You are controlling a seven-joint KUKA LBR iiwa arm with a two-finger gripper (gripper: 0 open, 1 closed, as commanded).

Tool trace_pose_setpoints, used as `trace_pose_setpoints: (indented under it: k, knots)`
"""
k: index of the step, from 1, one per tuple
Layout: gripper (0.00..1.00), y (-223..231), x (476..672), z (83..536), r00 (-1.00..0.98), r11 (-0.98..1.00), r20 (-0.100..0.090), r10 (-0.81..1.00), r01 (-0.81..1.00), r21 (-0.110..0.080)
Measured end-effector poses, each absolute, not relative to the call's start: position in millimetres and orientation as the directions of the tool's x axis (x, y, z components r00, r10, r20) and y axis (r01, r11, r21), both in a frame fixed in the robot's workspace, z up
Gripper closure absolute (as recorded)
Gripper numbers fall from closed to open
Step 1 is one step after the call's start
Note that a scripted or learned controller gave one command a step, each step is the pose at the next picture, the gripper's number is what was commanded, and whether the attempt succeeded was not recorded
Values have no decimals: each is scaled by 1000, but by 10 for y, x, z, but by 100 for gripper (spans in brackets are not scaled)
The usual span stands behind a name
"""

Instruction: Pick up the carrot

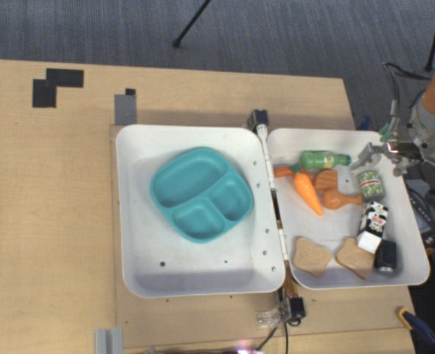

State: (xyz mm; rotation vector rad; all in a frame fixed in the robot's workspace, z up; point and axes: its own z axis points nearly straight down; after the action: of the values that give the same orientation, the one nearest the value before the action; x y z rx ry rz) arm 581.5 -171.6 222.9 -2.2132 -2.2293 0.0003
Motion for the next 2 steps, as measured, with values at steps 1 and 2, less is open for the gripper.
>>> trace_pose_setpoints:
  k: [1,2]
  knots:
    - [0,-1000,5834,890,-94,95,-3,996,995,14]
    - [100,-985,5857,1010,-96,96,-1,995,995,19]
